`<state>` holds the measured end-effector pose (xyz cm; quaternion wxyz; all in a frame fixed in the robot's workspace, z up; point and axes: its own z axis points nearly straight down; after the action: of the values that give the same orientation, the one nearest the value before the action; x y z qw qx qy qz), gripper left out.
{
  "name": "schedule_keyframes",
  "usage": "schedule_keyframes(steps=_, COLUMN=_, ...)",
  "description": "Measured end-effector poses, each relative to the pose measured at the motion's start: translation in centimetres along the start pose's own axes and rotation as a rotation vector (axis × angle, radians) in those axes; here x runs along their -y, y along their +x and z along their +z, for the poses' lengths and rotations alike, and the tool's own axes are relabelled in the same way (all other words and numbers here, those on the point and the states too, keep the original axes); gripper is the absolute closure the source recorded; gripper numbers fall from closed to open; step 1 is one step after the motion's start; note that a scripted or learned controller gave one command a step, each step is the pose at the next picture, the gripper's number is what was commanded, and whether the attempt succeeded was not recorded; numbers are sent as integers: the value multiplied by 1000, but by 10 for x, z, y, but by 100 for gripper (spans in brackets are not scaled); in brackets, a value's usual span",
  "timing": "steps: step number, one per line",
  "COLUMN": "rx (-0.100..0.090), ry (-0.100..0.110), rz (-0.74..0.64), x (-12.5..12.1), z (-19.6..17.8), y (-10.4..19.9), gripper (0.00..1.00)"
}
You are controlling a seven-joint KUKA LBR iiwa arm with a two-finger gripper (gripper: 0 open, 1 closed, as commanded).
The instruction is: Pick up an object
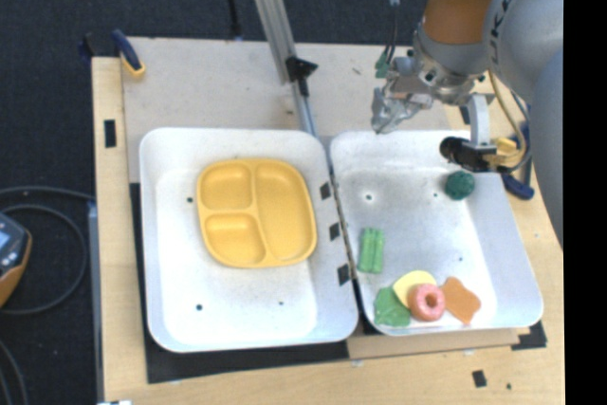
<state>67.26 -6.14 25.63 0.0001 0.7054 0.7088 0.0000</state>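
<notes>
Robotics lab, plainly: industrial arm (493, 5) with loose cabling over a plywood worktop (190, 81), two white bins (156, 204) of toy props, clamped aluminium camera mast (270, 5), dark carpet.

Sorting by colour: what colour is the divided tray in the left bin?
Yellow; the tray shows clearly in the camera view.

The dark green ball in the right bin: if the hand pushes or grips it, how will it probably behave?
The dark green ball looks round, so a push would probably make it roll across the right bin. It lies near the bin's far right wall, which may stop it. Its surface looks rough, so it is perhaps not slippery.
</notes>
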Motion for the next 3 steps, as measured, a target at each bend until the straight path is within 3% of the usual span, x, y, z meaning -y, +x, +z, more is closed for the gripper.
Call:
schedule_keyframes(steps=2, rx=-1, ry=0, rz=-2, x=-5, z=8, y=93, gripper=100)
schedule_keyframes(steps=3, rx=-1, ry=2, rz=-2, x=5, z=4, y=151, gripper=100)
